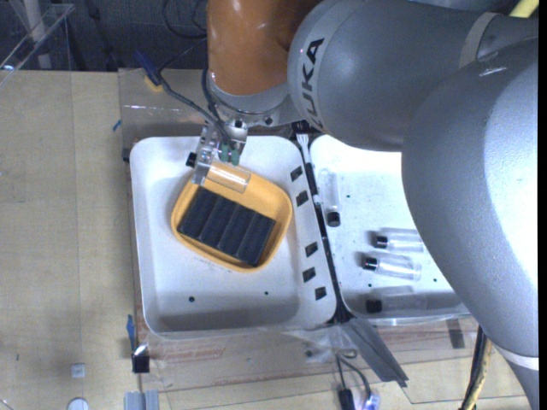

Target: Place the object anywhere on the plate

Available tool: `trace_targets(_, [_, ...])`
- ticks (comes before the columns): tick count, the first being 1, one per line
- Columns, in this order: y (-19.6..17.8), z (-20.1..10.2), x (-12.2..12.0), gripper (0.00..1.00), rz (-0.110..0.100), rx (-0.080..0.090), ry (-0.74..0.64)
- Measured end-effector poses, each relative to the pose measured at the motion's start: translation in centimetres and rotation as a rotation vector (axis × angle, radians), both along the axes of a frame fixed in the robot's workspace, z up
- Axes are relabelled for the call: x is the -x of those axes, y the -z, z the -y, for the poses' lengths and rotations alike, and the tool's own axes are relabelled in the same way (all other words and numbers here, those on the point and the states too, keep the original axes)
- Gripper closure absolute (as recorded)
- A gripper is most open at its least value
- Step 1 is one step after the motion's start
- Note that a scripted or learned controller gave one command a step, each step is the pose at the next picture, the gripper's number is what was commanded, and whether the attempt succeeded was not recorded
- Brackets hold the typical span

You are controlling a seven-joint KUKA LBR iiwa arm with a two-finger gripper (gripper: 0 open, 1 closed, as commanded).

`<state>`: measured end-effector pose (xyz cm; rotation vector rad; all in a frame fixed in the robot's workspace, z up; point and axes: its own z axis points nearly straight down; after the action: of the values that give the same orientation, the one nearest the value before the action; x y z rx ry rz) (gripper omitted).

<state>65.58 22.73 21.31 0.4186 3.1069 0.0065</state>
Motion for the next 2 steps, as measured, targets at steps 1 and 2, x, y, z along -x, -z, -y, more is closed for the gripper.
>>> trace_targets(1, [3.1,-0.1,-0.4,1.0,-0.006,0.002,-0.088])
trace_targets(2, [0.4,0.2,-0.7,1.0,0.002,0.001,-0.281])
